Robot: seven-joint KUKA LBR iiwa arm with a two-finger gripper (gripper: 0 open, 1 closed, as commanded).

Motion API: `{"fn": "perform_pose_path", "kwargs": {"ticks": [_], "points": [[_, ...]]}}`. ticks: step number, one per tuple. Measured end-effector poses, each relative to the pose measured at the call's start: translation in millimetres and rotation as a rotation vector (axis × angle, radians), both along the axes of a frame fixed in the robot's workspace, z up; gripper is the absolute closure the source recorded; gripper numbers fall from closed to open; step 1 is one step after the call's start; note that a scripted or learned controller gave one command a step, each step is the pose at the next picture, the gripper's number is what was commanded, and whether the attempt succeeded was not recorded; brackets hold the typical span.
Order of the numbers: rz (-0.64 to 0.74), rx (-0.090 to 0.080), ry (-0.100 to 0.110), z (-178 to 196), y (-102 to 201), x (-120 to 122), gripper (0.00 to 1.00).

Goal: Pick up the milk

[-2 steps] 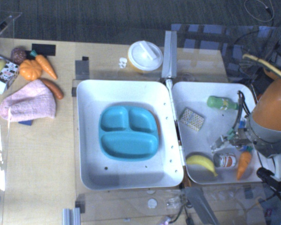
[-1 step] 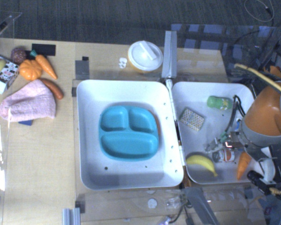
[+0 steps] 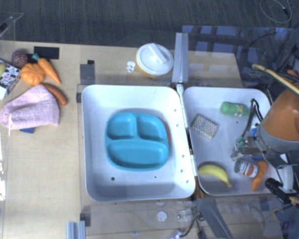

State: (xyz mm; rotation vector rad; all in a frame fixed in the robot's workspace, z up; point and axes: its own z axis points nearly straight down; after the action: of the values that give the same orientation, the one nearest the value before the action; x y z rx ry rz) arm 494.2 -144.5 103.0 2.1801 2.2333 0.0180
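Observation:
The milk [image 3: 204,127] looks like a small flat carton with a grey-blue checked face. It lies tilted in the upper left part of the right bin [image 3: 209,96]. My gripper [image 3: 244,150] hangs low over the right side of that bin, under the orange band of the arm [image 3: 284,118]. It is to the right of the carton and a little nearer the front, well apart from it, right above a small can [image 3: 245,168]. Cables and the wrist hide its tip.
In the right bin are also a green bottle [image 3: 234,108] at the back, a banana [image 3: 214,174] at the front and an orange carrot [image 3: 259,176] beside the can. The left bin [image 3: 97,133] holds a blue divided plate [image 3: 137,141]. Toy foods and a pink cloth [image 3: 30,108] lie on the bench at far left.

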Motion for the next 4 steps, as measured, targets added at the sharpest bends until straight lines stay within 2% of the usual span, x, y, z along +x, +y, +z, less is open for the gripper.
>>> {"fn": "perform_pose_path", "kwargs": {"ticks": [1,2,3,4], "points": [[0.272,-0.004,0.006,-11.3,-61.7,-1.6,1.00],[0.262,0.002,0.018,81.4,-24.9,13.7,1.00],[0.262,0.002,0.019,81.2,-25.1,13.5,0.00],[0.156,0.000,0.008,-12.8,-5.7,-2.5,0.00]]}}
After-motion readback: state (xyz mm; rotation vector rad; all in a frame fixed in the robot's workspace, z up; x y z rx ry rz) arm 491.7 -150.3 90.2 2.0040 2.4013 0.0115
